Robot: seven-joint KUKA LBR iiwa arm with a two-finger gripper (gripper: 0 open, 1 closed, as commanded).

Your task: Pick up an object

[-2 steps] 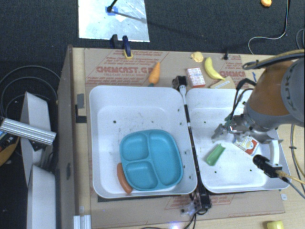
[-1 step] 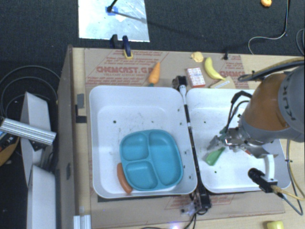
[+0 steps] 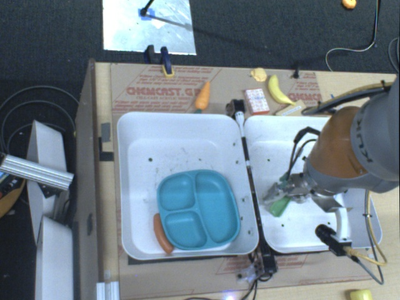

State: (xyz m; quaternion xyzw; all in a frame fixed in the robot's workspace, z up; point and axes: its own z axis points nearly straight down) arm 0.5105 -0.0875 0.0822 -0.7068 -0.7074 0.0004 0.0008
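Observation:
In the right bin (image 3: 275, 145), my gripper (image 3: 282, 191) reaches down toward the left part of the floor, under the grey arm with its orange band (image 3: 337, 145). A small green object (image 3: 279, 205) lies right at the gripper's tip, touching or nearly touching it. Whether the gripper holds it is unclear. The left bin (image 3: 156, 136) holds a blue divided plate (image 3: 197, 209). An orange sausage-shaped piece (image 3: 162, 233) lies by the plate's lower left edge.
Behind the bins on the cardboard lie a carrot (image 3: 202, 97), a small patterned box (image 3: 256, 101), a banana (image 3: 278, 90) and a small yellow piece (image 3: 259, 74). A black divider rail (image 3: 247, 161) runs between the bins. The arm covers most of the right bin.

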